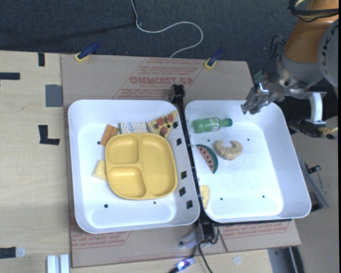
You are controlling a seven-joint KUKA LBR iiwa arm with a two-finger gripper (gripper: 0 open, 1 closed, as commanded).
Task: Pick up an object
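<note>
Where the bench lies nearest the camera, two shallow white bins sit side by side on a sheet of brown cardboard [159, 75]; the red print on the cardboard's far part is mirrored and cannot be read. Within the left bin [82, 169], a yellow divided plate [141, 165] fills the middle, with an orange piece [109, 134] and a pizza slice toy [163, 124] just beyond it. Within the right bin [273, 175], a watermelon slice toy [207, 157] lies near the dividing wall, a croissant toy [229, 149] sits just beside it, and a green bottle [212, 124] lies on its side farther back; its label is too small to read. Above the far right corner of the right bin, the gripper [253, 104] hangs clear of all objects, well apart from the bottle, pointing down and toward the bins. Finger spacing cannot be told at this resolution. Behind it, the grey arm with its orange band [307, 38] reaches in from the right. A white cable [170, 27] loops across the dark floor beyond the bench.
</note>
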